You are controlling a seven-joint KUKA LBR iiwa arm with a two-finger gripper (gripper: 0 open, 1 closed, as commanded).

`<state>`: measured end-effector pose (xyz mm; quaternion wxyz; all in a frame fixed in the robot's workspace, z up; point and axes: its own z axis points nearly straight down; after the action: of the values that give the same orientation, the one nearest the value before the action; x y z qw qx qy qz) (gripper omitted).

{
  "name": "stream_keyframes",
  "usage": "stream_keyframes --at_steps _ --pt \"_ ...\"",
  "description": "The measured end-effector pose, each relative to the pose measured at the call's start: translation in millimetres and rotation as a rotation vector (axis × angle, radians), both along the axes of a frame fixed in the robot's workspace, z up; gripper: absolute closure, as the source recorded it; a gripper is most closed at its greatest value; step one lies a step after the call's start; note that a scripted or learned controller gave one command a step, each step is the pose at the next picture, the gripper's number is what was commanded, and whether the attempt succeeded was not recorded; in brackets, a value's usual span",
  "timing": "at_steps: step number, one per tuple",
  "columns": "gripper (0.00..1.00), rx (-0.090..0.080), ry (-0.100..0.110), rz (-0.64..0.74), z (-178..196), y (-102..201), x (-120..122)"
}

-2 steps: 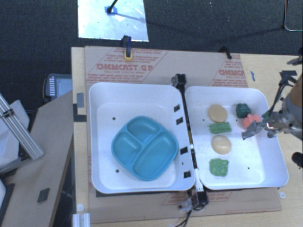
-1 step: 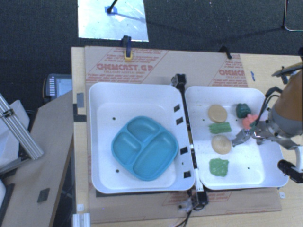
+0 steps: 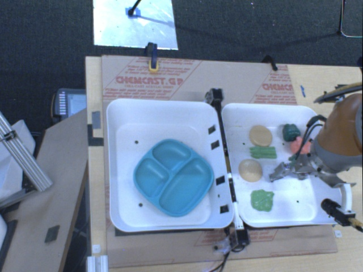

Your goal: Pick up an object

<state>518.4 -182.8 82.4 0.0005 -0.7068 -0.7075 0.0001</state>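
A: Where is the claw [image 3: 278, 173] right now?

B: Low over the right bin [image 3: 283, 211], reaching in from the right. Its grey fingers [image 3: 274, 176] point left, tips close together in a narrow set, and nothing shows between them.

A: What lies nearest to those tips?

B: A pale tan round piece [image 3: 250, 170], just to the left of them, near but apart. Above it is a flat green rectangular piece [image 3: 262, 151], and above that a second tan round disc [image 3: 260, 135].

A: Anything else in that bin?

B: A light green lumpy piece [image 3: 262, 199] lies toward the front, below the tan one. A dark teal object [image 3: 291, 132] sits near the back wall, and an orange-pink object [image 3: 299, 145] lies just below it, partly hidden by the arm's cabling.

A: And the left bin [image 3: 122, 152]?

B: It holds a blue divided plate [image 3: 173, 177] with three compartments, lying flat and turned at an angle, near the middle.

A: How do the bins sit?

B: Side by side, touching along the centre, held with black clips [image 3: 214, 97], on a protective sheet printed CHEMCAST [image 3: 148, 80] that covers the tabletop [image 3: 93, 95].

A: The arm [image 3: 343, 135]?

B: Its orange band shows at the right edge, above the grey wrist.
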Motion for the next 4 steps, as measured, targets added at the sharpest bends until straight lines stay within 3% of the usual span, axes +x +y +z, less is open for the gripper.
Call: stream_keyframes --at_steps 1,3,4 --pt "1.00 -0.001 -0.004 0.000 12.9 -0.4 1.2" --pt "1.00 -0.002 -0.004 0.003 97.9 1.6 1.7" --pt "1.00 -0.003 -0.008 0.004 158.2 9.0 1.5"
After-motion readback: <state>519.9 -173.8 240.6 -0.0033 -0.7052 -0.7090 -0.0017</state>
